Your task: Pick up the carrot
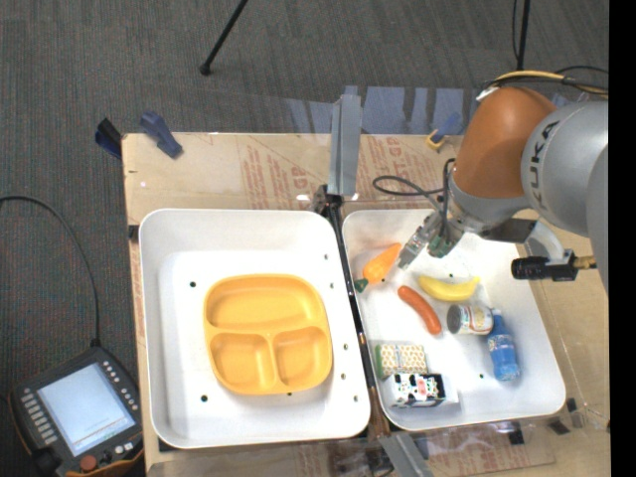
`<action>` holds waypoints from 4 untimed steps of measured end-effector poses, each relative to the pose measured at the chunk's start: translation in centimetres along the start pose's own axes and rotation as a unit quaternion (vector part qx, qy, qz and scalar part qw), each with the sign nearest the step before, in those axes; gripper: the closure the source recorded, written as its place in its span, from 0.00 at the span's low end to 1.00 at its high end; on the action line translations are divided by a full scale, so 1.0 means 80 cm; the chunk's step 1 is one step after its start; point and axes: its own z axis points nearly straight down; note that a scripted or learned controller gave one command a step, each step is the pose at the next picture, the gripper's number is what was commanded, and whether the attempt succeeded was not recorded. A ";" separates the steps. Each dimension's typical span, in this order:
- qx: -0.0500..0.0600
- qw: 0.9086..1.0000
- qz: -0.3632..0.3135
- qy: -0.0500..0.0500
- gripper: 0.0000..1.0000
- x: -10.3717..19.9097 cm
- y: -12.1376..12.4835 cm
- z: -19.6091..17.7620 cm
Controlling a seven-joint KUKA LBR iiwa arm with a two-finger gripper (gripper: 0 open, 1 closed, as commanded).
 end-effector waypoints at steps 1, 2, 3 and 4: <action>0.000 1.000 0.000 0.000 0.00 0.000 0.000 0.000; 0.005 1.000 0.021 0.003 0.00 0.029 0.008 0.037; 0.006 1.000 0.023 0.005 1.00 0.029 0.007 0.026; 0.005 1.000 0.024 0.006 1.00 0.028 0.007 0.014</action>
